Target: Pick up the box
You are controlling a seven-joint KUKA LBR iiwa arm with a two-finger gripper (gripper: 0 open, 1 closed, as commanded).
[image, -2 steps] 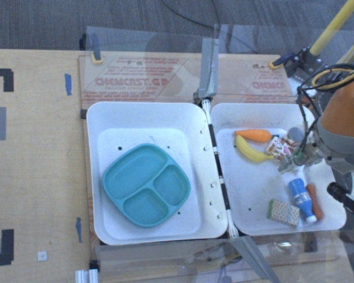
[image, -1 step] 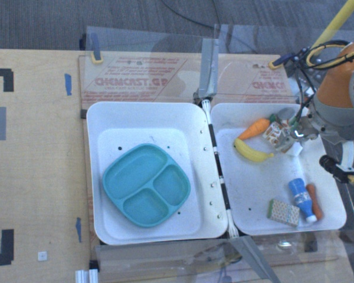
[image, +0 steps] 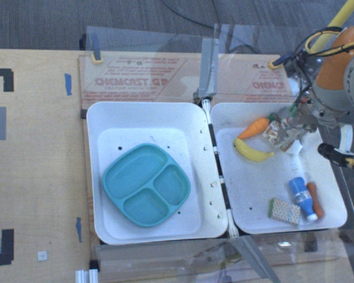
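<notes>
the table [image: 35,175] carries two shallow white bins side by side. the left bin [image: 100,122] holds a teal plate [image: 146,184] with three compartments, which lies a little turned, near the middle of the bin.

the right bin [image: 248,211] holds the other things. the box [image: 284,211], a small flat one with a speckled pattern, lies near the front edge of this bin, tilted a little. just beside it, on the right, there is a blue bottle [image: 301,198] with a white cap, and next to the bottle an orange stick-shaped thing [image: 315,199]. a yellow banana [image: 252,151] lies in the upper part of the bin, and an orange carrot [image: 255,127] is just above it.

the arm [image: 336,81] comes in from the right, and its gripper [image: 292,133] is low in the back part of the right bin, close to the carrot and near a small patterned packet [image: 272,134]. it is well apart from the box. if the gripper is spread or pressed together, i cannot tell, because this area is too cluttered to read.
</notes>
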